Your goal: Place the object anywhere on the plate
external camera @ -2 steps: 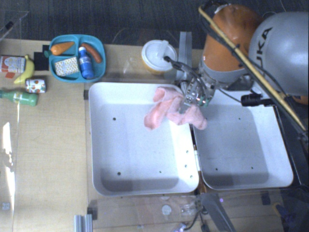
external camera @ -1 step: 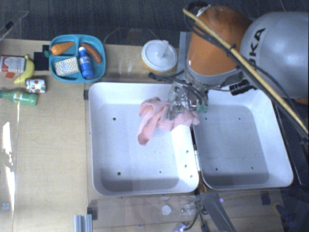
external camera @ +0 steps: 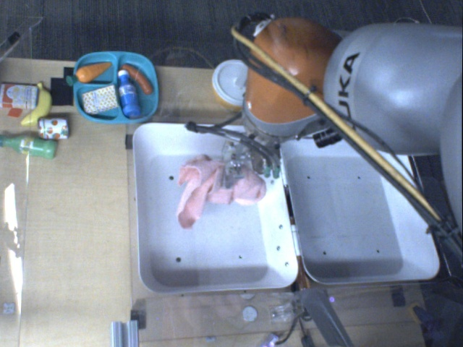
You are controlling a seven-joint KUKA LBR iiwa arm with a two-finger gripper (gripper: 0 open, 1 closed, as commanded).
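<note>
A limp pink cloth-like object (external camera: 197, 192) lies crumpled in the upper middle of the left white bin (external camera: 217, 262). My gripper (external camera: 237, 169) hangs straight over the right part of this object, down at or touching it, below the orange wrist band (external camera: 289, 63). Whether the pink object is held is not visible. The blue divided plate (external camera: 150, 96) sits on the bench beyond the left bin's far left corner. It carries a toy carrot (external camera: 94, 71), a small blue bottle (external camera: 129, 95) and other toy food.
The right white bin (external camera: 362, 223) lies under the big grey arm (external camera: 398, 85). A yellow-rimmed white cup (external camera: 230, 82) stands behind the left bin. A toy banana (external camera: 40, 105), a small can (external camera: 53, 128), a green bottle (external camera: 29, 146) and a box (external camera: 16, 96) sit at the far left.
</note>
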